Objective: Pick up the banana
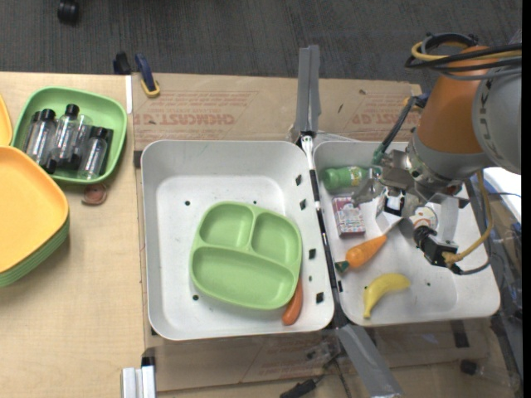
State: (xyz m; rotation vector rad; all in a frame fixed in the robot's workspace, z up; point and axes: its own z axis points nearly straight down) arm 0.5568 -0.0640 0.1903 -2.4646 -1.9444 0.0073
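The yellow banana lies in the right bin, near its front edge, with nothing touching it. My gripper hangs over the middle of that bin, behind the banana and well apart from it, under the grey and orange arm. An orange carrot lies between the gripper and the banana.
The right bin also holds a green bottle and a pink box by its left wall. In the left bin sits a green divided plate with a reddish-orange piece at its corner. A green tray of bottles and yellow plates stand far left.
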